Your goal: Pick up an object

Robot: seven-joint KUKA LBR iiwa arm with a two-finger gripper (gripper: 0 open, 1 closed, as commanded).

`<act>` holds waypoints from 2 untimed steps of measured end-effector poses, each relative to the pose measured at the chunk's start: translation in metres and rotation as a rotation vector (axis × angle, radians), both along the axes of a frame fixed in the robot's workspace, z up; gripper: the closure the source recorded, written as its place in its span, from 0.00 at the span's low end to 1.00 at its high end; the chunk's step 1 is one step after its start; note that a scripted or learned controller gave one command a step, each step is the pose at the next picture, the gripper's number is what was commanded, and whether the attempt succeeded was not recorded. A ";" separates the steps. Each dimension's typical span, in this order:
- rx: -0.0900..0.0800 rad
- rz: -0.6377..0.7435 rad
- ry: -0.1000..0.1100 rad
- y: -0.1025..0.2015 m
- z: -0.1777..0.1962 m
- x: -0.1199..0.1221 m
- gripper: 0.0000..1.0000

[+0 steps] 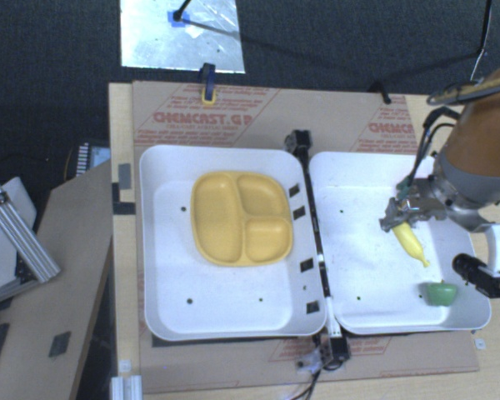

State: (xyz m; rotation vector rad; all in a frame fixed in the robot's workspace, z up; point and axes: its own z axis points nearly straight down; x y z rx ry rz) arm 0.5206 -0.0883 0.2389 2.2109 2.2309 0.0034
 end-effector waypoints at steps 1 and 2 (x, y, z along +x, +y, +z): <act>0.000 0.001 0.001 0.054 -0.012 0.012 1.00; 0.000 0.001 0.000 0.110 -0.012 0.028 1.00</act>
